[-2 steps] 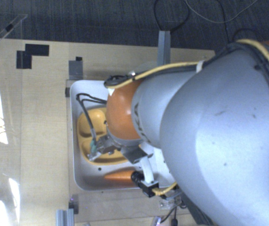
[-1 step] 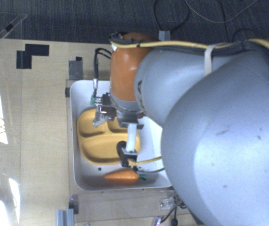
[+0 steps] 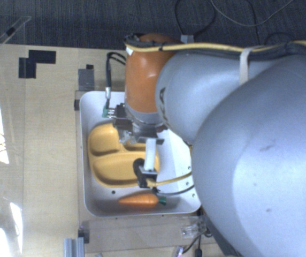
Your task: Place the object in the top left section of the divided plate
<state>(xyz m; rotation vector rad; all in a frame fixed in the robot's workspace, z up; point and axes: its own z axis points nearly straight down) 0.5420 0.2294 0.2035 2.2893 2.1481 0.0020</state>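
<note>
Orange carrot (image 3: 138, 200) beside the yellow divided plate (image 3: 102, 139), near the end effector (image 3: 138, 134) above that plate; grip state indiscernible.

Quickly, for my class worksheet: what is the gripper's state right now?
Gripper: cannot be told, open or closed. The carrot lies in the bin beside the divided plate.

Glossy yellow plastic plate (image 3: 104, 143), smooth.

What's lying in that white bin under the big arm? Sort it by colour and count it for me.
Yellow: 1, the divided plate
Orange: 1, the carrot
Total: 2 in sight; the arm covers part of the bin, so more may lie beneath it.
</note>
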